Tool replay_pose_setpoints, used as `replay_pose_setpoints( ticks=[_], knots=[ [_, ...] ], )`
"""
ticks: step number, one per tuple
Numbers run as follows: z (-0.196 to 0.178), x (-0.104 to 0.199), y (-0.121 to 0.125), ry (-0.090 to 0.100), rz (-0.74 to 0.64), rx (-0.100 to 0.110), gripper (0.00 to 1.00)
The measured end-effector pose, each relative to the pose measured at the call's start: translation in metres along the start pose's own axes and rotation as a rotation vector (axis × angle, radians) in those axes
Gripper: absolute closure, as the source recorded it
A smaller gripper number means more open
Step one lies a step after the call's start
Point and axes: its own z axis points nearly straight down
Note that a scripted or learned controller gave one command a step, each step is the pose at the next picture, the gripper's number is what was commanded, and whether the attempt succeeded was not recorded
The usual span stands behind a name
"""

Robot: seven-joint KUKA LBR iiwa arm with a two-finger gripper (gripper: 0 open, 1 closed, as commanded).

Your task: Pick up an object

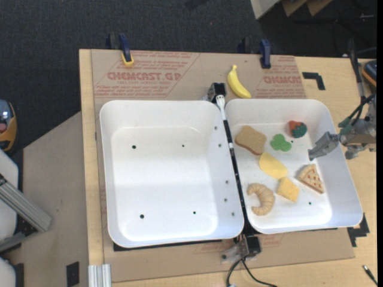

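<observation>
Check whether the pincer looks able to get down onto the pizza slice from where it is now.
Probably yes. The pincer sits over the right bin, just above the pizza slice. Nothing lies between them, and the cheese wedge to the slice's left is apart from it.

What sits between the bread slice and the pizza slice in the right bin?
In the camera view, a yellow lemon-like piece lies between the bread slice and the pizza slice, on the right bin floor.
</observation>
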Motion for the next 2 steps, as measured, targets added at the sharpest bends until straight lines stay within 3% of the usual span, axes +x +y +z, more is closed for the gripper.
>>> replay_pose_setpoints(
  ticks=[1, 2],
  knots=[
    [0.128, 0.061, 0.018, 0.006, -0.005, 0.010, 0.00],
    [0.187, 0.065, 0.013, -0.006, 0.002, -0.007, 0.00]
  ],
)
